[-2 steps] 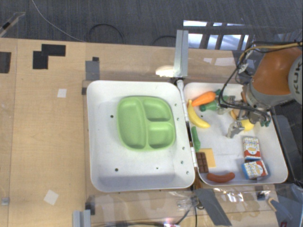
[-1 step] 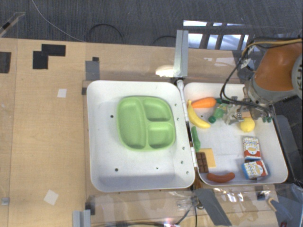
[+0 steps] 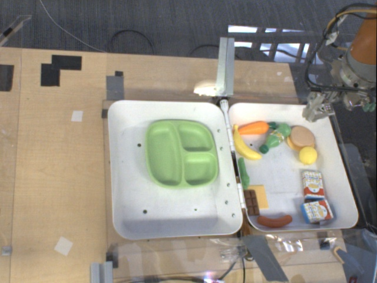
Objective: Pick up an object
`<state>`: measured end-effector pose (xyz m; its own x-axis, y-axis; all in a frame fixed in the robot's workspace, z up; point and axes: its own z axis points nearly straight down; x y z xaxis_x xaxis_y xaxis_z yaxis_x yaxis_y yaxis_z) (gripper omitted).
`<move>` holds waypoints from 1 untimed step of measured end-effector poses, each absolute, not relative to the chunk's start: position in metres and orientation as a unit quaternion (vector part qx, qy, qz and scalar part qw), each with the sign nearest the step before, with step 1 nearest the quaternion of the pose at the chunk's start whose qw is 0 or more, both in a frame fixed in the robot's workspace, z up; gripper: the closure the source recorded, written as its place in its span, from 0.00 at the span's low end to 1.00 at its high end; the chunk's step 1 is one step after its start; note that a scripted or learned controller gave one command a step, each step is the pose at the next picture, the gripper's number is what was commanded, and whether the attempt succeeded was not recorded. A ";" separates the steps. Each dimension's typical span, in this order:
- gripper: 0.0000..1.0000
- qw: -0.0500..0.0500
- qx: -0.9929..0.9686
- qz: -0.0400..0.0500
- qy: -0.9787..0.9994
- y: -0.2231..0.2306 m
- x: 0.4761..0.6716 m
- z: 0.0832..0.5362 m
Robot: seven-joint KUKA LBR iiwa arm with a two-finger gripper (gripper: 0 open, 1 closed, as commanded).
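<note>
The right bin (image 3: 330, 175) holds several toy foods. An orange carrot (image 3: 254, 127), a yellow banana (image 3: 244, 147) and a green vegetable (image 3: 275, 135) lie at its far left. A tan round bun (image 3: 302, 137) and a yellow lemon (image 3: 307, 154) sit to their right. Two small cartons (image 3: 313, 184) (image 3: 317, 210) stand near the right wall. A brown chocolate bar (image 3: 252, 201) and a red sausage (image 3: 274, 220) lie at the near edge. My gripper (image 3: 317, 106) hangs over the bin's far right corner, up and right of the bun, with nothing seen in it.
The left bin (image 3: 126, 205) carries a green divided plate (image 3: 181, 153). A metal upright post (image 3: 225, 66) stands behind the seam between the bins. A thin green stick (image 3: 243, 171) lies along the right bin's left wall. Cables trail behind my arm at the top right.
</note>
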<state>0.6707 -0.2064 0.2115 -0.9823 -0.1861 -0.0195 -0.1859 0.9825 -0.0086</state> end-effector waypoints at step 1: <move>0.00 0.007 -0.094 -0.002 0.996 -0.205 0.670 0.208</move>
